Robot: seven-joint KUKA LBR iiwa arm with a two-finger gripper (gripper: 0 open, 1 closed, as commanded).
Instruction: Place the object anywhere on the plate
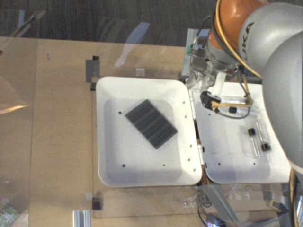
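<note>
Camera view: The left bin (100,141) holds one dark grey ribbed plate (151,124). It lies flat near the bin's centre, turned at an angle to the walls, with nothing on it.

The right bin (227,148) holds two clear tubes (258,141) with black ends. They lie close together near its right side, well apart from the plate.

The arm (279,46) enters from the right, its orange band uppermost. The gripper (201,82) is positioned over the far left corner of the right bin, just beside the seam between the bins. Its opening state cannot be determined from this angle, and no item is visibly held. The gripper is well apart from the clear tubes.
</note>
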